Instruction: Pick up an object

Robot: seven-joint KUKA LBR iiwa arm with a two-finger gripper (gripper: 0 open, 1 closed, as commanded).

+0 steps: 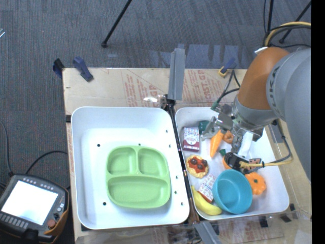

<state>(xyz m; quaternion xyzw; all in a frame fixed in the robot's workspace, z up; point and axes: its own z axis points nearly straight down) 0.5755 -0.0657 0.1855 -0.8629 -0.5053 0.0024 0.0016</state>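
Even bright light, soft shadows, slight overall blur.

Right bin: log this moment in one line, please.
gripper low in right bin | beside carrot | grasp unconfirmed | blue bowl untouched

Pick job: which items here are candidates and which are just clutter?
In play:
gripper
carrot
red carton
tart
blue bowl
banana
small pumpkin
right bin

Lying about:
green divided plate
left bin
handheld controller
blue clamps
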